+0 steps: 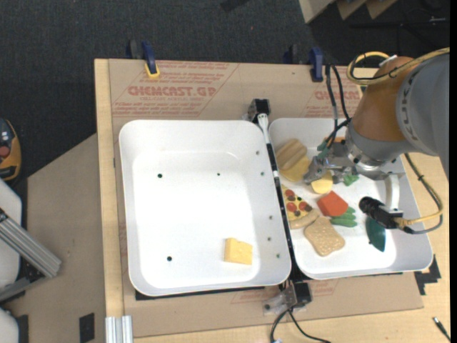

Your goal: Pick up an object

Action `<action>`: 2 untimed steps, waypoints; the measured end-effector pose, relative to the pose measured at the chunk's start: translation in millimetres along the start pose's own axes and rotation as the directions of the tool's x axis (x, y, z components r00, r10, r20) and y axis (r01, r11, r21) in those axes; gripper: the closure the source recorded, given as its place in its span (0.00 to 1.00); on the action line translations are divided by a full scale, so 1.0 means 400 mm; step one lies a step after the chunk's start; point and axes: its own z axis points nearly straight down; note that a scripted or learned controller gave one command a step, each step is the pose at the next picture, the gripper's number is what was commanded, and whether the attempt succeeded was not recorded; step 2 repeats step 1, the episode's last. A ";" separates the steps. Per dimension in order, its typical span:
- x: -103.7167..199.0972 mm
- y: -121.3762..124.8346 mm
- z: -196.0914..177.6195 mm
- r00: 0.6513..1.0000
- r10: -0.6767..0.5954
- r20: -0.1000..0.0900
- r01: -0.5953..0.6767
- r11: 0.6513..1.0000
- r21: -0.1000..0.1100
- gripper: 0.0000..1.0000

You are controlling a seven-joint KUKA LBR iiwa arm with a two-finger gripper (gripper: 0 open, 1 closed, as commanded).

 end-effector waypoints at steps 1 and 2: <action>0.257 -0.042 -0.235 1.000 -0.007 -0.001 0.007 1.000 -0.004 1.00; 0.257 -0.042 -0.235 1.000 -0.007 -0.001 0.007 1.000 -0.004 1.00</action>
